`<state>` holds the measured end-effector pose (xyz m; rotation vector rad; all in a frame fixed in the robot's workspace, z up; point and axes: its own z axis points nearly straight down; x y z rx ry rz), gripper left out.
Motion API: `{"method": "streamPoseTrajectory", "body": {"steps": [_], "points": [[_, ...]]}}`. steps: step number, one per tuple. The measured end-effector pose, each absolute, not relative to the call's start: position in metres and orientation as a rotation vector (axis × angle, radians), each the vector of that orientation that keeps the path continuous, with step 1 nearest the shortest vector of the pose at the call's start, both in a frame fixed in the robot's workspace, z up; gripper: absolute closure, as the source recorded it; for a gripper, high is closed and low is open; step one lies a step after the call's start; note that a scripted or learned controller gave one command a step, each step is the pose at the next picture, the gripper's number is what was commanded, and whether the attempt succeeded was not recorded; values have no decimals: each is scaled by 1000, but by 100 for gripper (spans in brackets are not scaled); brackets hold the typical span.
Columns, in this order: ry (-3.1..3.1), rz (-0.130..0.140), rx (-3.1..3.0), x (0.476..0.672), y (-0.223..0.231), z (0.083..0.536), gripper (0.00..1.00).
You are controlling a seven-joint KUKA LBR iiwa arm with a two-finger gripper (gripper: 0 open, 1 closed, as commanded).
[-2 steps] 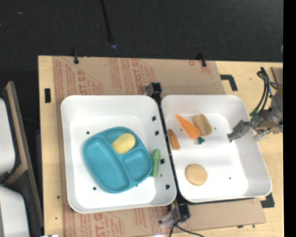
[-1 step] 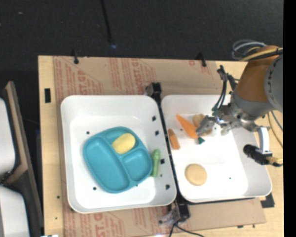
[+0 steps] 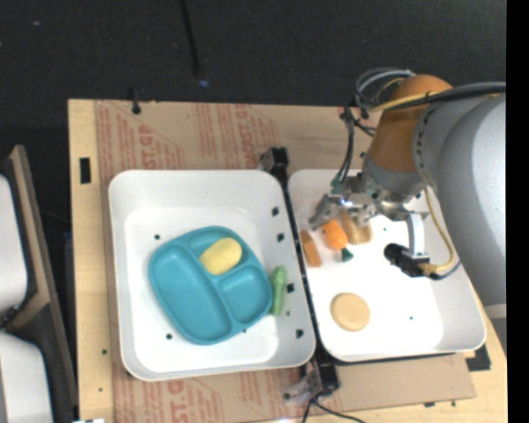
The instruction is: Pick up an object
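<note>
Arm comes in from the right over the right bin (image 3: pixel 458 324). Claw (image 3: pixel 342 223) sits low in the bin's upper-left part, right above an orange carrot-like obj (image 3: pixel 336 235) w/ a green tip pointing down-right. Can't tell if claw is apart or together; the fingers blur into the obj, so no clear hold seen.

Landmark = the carrot. Just left of it, hugging the bin's left wall: a small orange-brown stick-shaped piece (image 3: pixel 310 248). Below it, well apart: a tan round cookie-like disc (image 3: pixel 350 311) flat on the bin floor. To its right: a black piece w/ yellow-ish cable (image 3: pixel 407 260), prob. part of the arm rig, unclear.

Far left of the carrot, in the left bin (image 3: pixel 132 324): blue divided tray (image 3: pixel 189 293) w/ a yellow oval obj (image 3: pixel 220 256) in its upper compartment. Green pod-like obj (image 3: pixel 279 290) lies just beside the tray's right edge, near the wall between bins. Both bins rest on a desk (image 3: pixel 93 236) w/ cardboard top.
</note>
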<state>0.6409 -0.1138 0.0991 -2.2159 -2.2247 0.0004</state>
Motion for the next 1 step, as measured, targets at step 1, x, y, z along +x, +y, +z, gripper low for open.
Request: {"method": "streamPoseTrajectory", "body": {"steps": [1], "points": [[-2227,-8,-2227,643,-118,116,100]]}}
